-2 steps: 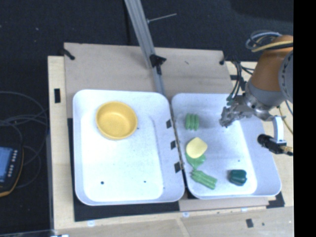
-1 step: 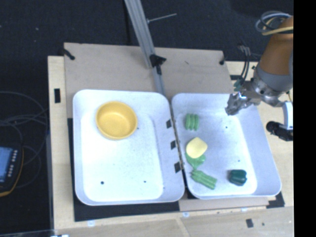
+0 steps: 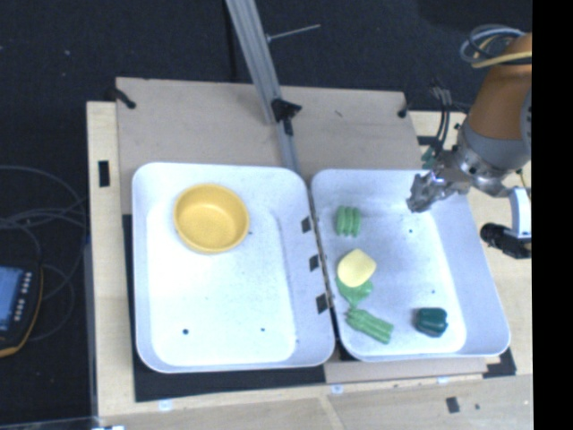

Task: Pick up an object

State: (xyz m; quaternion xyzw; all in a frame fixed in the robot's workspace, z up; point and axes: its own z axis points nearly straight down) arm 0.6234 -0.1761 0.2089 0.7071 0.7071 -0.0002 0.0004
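Gripper (image 3: 421,195) over far right of right bin (image 3: 466,249), nothing between fingers; open or closed, cannot tell. Green ridged toy (image 3: 347,221), yellow piece (image 3: 356,266), green pod (image 3: 370,325), dark green pepper (image 3: 431,321) in right bin. Yellow bowl (image 3: 211,218) in left bin (image 3: 161,312).

You can't tell how the gripper (image 3: 421,195) stands; it is too small and blurred. The arm (image 3: 500,106) is cut off at the right edge. A handheld screen (image 3: 13,303) is cropped at the left edge.
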